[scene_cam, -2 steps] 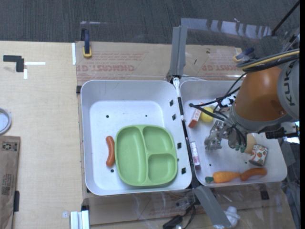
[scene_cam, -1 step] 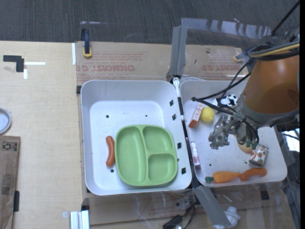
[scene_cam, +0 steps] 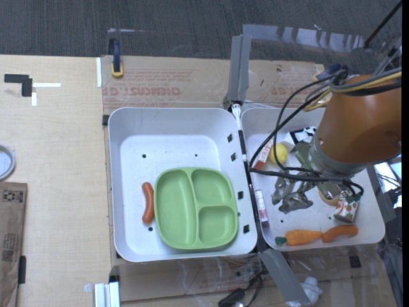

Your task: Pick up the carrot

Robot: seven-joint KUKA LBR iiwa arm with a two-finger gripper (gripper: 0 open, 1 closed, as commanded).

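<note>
two white bins side by side. right bin [scene_cam: 377, 232]: carrot [scene_cam: 302, 237] lying along the near wall, clear of the gripper [scene_cam: 293, 196] above it, fingers parted, holding nothing. left bin [scene_cam: 118, 171]: green divided plate [scene_cam: 195, 207], sausage [scene_cam: 148, 203] beside it.

Smooth matt green plastic plate [scene_cam: 195, 208], white plastic bins [scene_cam: 124, 146] with slight sheen, pale wood-look bench [scene_cam: 51, 171], glossy orange arm band [scene_cam: 361, 117], dull metal gripper [scene_cam: 293, 196]

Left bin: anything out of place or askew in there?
One thing: the orange sausage-shaped piece lies on the left white bin's floor beside the green three-compartment plastic plate, against its left edge, not in a compartment. The plate sits slightly rotated. No spill or damage visible.
</note>
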